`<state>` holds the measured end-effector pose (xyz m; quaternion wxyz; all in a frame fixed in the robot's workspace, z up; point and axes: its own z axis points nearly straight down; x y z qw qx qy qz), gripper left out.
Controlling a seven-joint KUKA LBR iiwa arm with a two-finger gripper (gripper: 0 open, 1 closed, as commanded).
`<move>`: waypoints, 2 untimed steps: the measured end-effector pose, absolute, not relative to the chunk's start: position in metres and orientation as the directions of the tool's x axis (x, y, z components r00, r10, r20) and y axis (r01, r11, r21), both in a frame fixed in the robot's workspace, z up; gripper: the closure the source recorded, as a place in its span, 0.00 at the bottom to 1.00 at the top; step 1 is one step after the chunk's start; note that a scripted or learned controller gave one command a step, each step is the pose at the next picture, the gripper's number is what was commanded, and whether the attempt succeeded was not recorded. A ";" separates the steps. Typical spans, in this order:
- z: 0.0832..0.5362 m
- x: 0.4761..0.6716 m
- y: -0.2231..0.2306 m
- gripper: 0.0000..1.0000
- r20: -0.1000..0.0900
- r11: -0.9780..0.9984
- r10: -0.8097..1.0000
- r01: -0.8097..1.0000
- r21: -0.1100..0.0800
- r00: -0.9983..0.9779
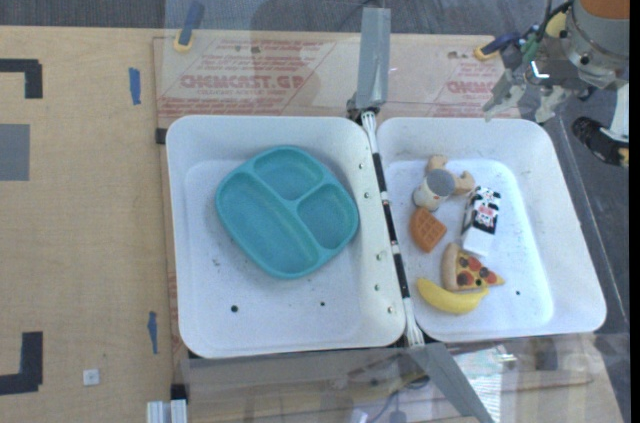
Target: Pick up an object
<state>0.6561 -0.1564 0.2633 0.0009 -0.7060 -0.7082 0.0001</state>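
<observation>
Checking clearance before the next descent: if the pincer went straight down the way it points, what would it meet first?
Probably the far rim of the right bin, near its far right corner, not the toys. The pincer hangs above that edge; depth is unclear.

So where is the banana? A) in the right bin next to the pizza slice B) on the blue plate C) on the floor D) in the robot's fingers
A: the yellow banana lies in the right bin, touching the pizza slice, apart from the gripper.
</observation>
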 end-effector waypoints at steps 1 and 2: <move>0.152 0.644 -0.155 0.00 0.000 -0.186 0.983 0.983 -0.003 0.186; 0.098 0.608 -0.191 0.00 -0.002 -0.132 0.991 0.991 0.023 0.132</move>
